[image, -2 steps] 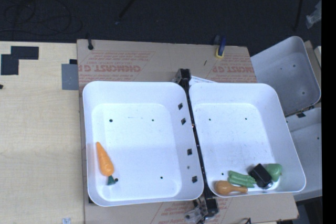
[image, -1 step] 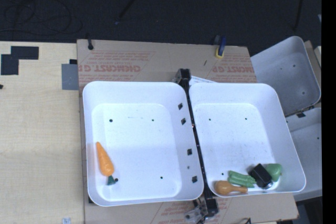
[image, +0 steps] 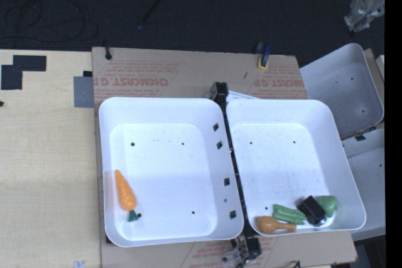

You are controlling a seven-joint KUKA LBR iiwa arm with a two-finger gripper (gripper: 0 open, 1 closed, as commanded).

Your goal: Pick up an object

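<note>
end effector (image: 363,9): top right, off the bins | opening: cannot tell | carrot (image: 125,191): left bin

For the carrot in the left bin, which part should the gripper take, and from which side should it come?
Grip the carrot across its thick orange middle, coming straight down from above. It lies flat, alone, lengthwise beside the left bin's left wall, green end nearest the camera. Fingers probably fit best closing across its width, though the wall side looks tight.
</note>
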